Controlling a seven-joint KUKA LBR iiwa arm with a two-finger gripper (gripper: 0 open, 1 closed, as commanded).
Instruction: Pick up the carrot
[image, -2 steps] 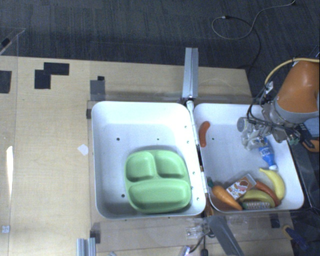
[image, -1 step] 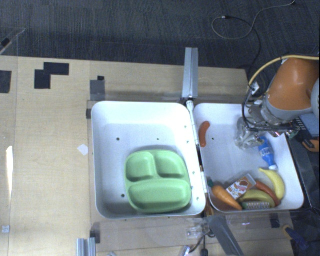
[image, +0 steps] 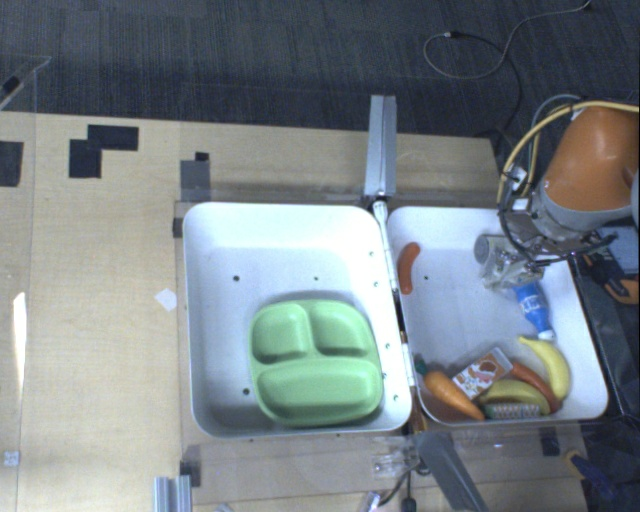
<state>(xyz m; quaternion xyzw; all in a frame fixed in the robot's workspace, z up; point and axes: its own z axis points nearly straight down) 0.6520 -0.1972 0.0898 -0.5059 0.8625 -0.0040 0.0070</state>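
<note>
The carrot (image: 450, 394) is orange and tapered. It lies in the front left corner of the right bin (image: 450, 310), against the front wall and next to a small printed carton (image: 478, 377). My gripper (image: 503, 266) hangs over the back right part of the same bin, well behind the carrot and to its right. Just in front of the gripper lies a blue and white bottle (image: 534, 306). Nothing can be seen held in the gripper.
A red sausage (image: 408, 268) lies near the right bin's left wall. A yellow banana (image: 550, 364), a green item (image: 514, 396) and a reddish piece (image: 531, 380) crowd the front right corner. The left bin (image: 215, 300) holds a green divided tray (image: 315, 360).
</note>
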